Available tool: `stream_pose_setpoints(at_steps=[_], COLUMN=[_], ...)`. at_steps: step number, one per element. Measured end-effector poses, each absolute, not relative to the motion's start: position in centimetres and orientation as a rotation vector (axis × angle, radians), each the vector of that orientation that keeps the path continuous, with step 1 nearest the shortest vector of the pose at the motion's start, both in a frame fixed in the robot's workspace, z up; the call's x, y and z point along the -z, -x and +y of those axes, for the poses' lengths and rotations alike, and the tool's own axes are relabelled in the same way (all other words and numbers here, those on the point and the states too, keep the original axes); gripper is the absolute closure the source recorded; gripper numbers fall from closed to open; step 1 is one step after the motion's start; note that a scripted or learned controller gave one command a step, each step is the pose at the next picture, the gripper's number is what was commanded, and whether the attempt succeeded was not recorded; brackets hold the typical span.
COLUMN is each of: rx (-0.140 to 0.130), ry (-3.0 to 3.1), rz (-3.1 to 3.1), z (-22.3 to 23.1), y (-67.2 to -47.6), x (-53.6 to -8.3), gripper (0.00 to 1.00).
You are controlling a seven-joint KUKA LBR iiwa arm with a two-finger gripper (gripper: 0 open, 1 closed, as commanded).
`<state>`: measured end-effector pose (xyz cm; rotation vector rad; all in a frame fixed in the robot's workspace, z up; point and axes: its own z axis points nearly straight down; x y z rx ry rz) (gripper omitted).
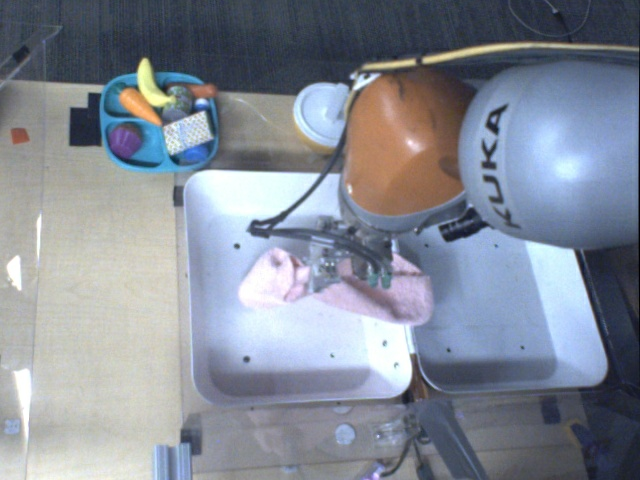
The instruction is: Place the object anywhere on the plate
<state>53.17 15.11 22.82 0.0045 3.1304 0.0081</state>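
A crumpled pink cloth lies in the left white bin, and its right end drapes over the divider toward the right bin. My gripper hangs right over the middle of the cloth, at or just above its surface. The arm's orange band and grey body cover the area behind it. The blue divided plate sits on the bench beyond the left bin's far left corner. It carries a toy banana, a carrot, a purple piece and a patterned sponge.
A white and yellow cup stands on the bench just behind the left bin, next to the arm. A black cable runs from the gripper across the cloth's far side. The wooden bench stretches to the left of the bins.
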Motion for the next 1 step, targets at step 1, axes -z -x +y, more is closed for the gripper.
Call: stream_pose_setpoints(at_steps=[1], rx=[-0.008], ry=[-0.005], rz=[3.13], z=[15.1], y=[-53.18], x=[-22.83], gripper=[0.0])
